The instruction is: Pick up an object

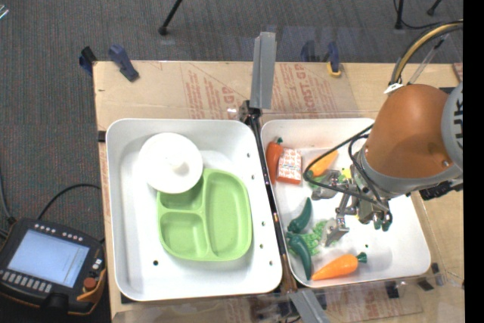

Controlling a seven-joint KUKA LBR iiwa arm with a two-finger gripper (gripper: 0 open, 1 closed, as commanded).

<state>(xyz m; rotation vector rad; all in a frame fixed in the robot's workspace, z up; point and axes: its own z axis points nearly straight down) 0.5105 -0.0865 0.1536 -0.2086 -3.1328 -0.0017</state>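
Holding toy vegetables point(302, 217): right bin point(401, 257)

In the right bin point(393, 257), bare floor lies at lower right, beneath the arm point(408, 140). The left side is crowded: 2 carrots point(335, 266), green vegetables point(301, 238) and a red packet point(289, 166). Tray point(208, 219) and plate point(171, 161) fill the left bin point(125, 238).

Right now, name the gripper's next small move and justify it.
Probably lower a little straight down: the gripper hangs in the right bin above the green vegetables, with the carrot just beyond, and nothing is seen between its fingers.
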